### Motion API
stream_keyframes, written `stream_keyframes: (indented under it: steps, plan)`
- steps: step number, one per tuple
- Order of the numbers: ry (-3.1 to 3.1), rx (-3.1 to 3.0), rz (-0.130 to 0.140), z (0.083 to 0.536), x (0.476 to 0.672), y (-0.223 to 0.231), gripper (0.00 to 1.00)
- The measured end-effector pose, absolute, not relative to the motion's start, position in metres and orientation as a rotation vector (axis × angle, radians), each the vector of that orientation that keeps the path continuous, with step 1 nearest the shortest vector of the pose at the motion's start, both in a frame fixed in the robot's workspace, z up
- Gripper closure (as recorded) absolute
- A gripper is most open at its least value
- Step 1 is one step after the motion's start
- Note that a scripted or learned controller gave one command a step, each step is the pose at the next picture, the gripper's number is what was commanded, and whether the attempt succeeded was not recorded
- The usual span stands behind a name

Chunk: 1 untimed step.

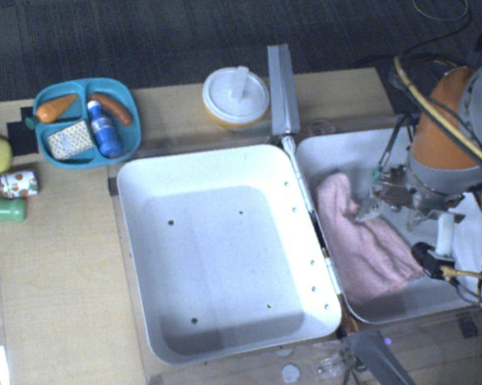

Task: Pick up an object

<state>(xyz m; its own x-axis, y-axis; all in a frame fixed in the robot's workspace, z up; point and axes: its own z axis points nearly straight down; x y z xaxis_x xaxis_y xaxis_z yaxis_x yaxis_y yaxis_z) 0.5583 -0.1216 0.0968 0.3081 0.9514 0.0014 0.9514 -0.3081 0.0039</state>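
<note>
Pink towel (362, 236) crumpled along left wall of right bin (342, 147), tool (376, 205) low over towel's upper right edge, finger spread cannot tell, left bin (223, 252) beside it, teal tray (87, 120) at counter's far left.

A crumpled pink towel (362, 236) lies in the right bin (342, 147)

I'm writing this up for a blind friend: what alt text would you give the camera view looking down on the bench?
A grey robot arm reaches from the right into the right white bin, its gripper low over a crumpled pink towel. The left white bin sits beside it, and a blue divided tray of toy food and a white lidded cup rest on the wooden bench.
</note>
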Motion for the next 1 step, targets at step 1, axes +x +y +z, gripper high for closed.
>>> stream_keyframes:
  steps: [1]
  plan:
    - [1.498,2.761,0.002,0.1136,0.5461,-0.1147,0.00]
